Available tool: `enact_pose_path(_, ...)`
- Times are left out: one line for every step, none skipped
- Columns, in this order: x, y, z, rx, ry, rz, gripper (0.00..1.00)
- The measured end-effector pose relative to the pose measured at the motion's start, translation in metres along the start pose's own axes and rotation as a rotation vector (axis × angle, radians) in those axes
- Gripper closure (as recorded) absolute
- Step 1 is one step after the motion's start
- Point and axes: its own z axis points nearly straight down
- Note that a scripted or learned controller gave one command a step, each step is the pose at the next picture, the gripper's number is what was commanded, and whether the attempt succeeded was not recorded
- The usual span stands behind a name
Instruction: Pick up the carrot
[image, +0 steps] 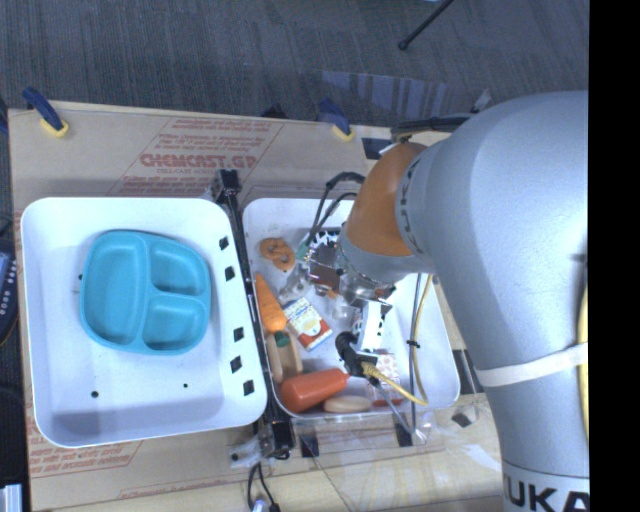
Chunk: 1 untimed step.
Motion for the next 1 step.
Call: enact_pose_path(0.0571,-0.0499,-0.0963,-0.014,0.007,0.168,0.00)
